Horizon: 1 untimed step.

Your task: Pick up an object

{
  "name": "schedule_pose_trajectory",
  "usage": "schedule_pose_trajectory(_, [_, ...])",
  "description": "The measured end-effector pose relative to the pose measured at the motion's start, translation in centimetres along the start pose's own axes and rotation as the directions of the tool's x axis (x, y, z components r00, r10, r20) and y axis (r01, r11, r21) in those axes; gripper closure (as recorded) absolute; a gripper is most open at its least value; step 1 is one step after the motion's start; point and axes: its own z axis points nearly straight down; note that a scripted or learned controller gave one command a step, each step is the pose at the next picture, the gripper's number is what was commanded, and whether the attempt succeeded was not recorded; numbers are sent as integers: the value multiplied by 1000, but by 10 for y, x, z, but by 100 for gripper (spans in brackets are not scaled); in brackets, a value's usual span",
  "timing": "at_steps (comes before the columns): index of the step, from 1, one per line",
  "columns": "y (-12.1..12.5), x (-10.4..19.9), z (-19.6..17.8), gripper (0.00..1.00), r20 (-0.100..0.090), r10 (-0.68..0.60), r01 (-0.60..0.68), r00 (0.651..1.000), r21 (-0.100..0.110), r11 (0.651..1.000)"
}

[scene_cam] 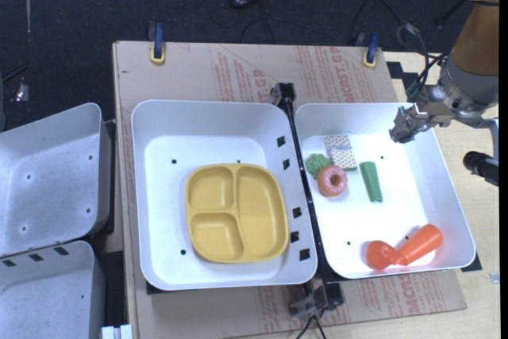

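1. White right bin (pixel 444 194) holds the candidates: a green block (pixel 370 180) at its middle, a pink doughnut (pixel 332 181) just beside a green ball (pixel 317 164) and a patterned packet (pixel 339 149) near its left wall, and an orange bottle (pixel 403 247) at its front edge.
2. The tool (pixel 403 126) hovers over the bin's back right corner, carrying nothing; its spread I cannot tell.
3. Best choice, I judge: the green block, standing apart.
4. Straddle its narrow width, descend straight.

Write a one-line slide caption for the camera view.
Gripper poised above the right bin's far corner; doughnut, green block and orange bottle lie inside; yellow plate in the left bin.
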Motion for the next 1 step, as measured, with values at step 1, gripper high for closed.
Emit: schedule_pose_trajectory(1, [-1, 55, 13, 100, -4, -5, 5, 1000, 7, 1000])
